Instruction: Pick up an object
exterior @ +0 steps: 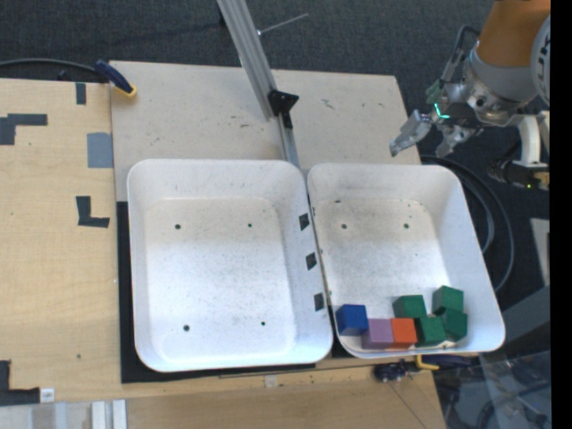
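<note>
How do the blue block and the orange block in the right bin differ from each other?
The blue block stands at the left end of the cluster in the right bin, while the orange block sits further right, beyond a purple block. The blue block has open bin floor on its left, while the orange block is hemmed in by the purple block and the green blocks. Both are small cubes near the bin's front edge.

Grey arm (536, 34) with a broad orange band (511, 27) above the wrist, rounded and glossy. Below the band, a pale grey collar, then a cluttered silver-and-black wrist block with a small bright green light (440, 111). Thin dark cables looped along the wrist's left flank. Two-finger gripper (422, 137) in light grey metal, angular and slim. White casing (531, 139) at lower right.
</note>
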You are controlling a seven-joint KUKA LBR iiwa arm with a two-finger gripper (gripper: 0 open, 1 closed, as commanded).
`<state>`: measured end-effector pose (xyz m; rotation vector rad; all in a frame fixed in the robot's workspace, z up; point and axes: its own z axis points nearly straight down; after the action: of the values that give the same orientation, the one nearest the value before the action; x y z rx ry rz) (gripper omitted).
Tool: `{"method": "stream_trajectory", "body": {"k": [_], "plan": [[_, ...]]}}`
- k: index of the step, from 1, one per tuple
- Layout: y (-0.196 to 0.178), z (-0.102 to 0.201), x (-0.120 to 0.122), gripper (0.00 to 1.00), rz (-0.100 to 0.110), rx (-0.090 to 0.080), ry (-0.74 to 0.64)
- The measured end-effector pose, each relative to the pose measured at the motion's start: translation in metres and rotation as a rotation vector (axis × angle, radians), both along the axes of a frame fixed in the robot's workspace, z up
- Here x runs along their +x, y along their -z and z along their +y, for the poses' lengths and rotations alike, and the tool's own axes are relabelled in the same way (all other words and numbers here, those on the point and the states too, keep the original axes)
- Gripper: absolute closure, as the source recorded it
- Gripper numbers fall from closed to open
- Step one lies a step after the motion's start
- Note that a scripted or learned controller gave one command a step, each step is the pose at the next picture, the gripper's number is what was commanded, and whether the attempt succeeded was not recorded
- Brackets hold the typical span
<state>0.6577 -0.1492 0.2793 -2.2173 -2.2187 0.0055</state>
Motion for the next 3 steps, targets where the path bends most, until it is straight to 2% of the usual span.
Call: {"method": "stream_trajectory", "body": {"k": [1,2,3], "plan": [[-0.003,0.000,0.001,0.00,-0.005,-0.003,-0.001],[0.060,0.006,-0.002,0.00,0.002,-0.001,-0.001],[0.106,0.012,-0.001,0.00,0.001,-0.002,-0.001]]}}
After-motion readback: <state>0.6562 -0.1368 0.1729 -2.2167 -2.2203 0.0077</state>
